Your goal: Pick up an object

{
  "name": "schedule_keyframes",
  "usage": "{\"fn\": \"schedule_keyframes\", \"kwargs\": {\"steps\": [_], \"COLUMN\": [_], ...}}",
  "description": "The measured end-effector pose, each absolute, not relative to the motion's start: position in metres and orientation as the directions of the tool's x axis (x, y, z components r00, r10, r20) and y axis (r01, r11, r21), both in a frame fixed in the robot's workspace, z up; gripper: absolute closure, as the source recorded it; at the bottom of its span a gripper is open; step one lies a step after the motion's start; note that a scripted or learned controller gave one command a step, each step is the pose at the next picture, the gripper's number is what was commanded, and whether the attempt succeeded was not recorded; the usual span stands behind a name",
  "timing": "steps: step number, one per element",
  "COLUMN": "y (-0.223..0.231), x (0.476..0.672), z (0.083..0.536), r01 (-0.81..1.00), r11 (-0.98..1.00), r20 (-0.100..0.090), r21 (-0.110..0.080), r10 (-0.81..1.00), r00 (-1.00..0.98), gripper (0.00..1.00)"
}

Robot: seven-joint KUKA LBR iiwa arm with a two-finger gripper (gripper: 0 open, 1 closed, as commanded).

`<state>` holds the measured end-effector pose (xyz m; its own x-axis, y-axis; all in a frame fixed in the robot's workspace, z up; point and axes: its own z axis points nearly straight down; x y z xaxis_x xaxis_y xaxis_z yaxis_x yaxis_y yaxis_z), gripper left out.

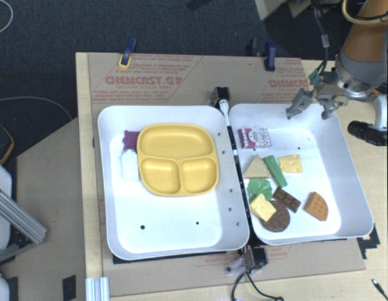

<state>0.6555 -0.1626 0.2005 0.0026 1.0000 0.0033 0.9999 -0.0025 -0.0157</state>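
My gripper hangs over the far edge of the right bin, its two fingers spread apart with nothing between them. Below it in that bin lie several small toy foods: a pink-and-white packet, a yellow cheese square, a beige wedge, a green stick, a green piece, a yellow block, a brown chocolate bar, a dark round cookie and an orange waffle. All of them lie nearer the camera than the gripper.
The left bin holds a yellow divided tray, with a purple item and a white bottle beside its left side. Clamps sit on the board's far edge. The arm's orange band is at the upper right.
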Motion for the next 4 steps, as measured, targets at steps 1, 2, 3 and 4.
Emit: {"fn": "schedule_keyframes", "kwargs": {"steps": [1, 2, 3, 4], "y": [-0.162, -0.162, -0.157, -0.156], "x": [0.659, 0.659, 0.664, 0.666], "z": [0.210, 0.167, 0.122, 0.087], "r01": [1.000, 1.000, 1.000, 1.000], "r11": [0.000, 0.001, 0.002, 0.001], "r20": [0.000, 0.001, 0.001, 0.001], "r21": [-0.001, -0.006, -0.004, 0.002], "r10": [1.000, 1.000, 1.000, 1.000], "r00": [0.000, -0.001, -0.002, -0.001], "gripper": [0.00, 0.00, 0.00, 0.00]}}
